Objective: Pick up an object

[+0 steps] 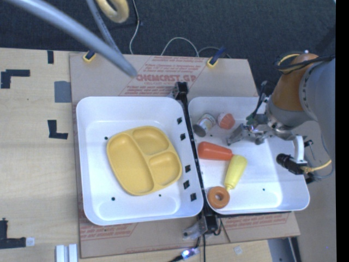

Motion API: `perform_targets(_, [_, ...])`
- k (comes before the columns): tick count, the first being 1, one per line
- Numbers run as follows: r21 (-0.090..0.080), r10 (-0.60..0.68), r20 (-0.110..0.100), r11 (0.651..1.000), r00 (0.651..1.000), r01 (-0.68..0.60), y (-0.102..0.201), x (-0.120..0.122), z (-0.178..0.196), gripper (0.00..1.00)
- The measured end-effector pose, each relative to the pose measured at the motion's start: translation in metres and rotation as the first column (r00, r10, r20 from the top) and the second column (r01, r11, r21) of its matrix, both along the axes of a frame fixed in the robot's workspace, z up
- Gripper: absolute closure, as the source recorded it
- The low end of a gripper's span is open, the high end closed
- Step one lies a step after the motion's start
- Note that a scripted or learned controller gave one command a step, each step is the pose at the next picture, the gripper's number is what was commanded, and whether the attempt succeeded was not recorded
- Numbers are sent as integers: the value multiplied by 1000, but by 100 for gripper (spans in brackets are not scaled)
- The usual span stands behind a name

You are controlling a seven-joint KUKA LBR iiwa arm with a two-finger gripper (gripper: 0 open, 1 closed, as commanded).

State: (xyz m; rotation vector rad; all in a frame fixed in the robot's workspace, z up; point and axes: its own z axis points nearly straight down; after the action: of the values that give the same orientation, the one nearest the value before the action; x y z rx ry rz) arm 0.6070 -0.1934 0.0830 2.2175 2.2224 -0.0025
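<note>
White plastic, two shallow bins side by side on a surface (32,146) of pale wood and cardboard. Left bin (90,124): one yellow tray (143,160), three compartments, smooth and rounded. Right bin (289,198): orange carrot (214,152), tapered, matte; yellow bottle (234,172), lying tilted just right of the carrot; brown-orange doughnut (218,197), ring-shaped, at the near edge; small metal can (205,124) on its side and a small orange-red piece (226,120) beside it, at the far edge. End effector (248,134): dark metal, low in the right bin's far-right part, just right of the can and orange-red piece; nothing seen between its fingers, and whether parted or closed cannot be told. Step judged: approach, no grasp yet. Next move calls for settling on one item, likely the carrot or the orange-red piece nearby, centring above it and descending squarely; rounded, smooth shapes may roll or slip.
</note>
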Motion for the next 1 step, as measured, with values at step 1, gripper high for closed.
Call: perform_targets(1, [-2, 1, 3, 1000, 1000, -1, 0, 1, 14, 100])
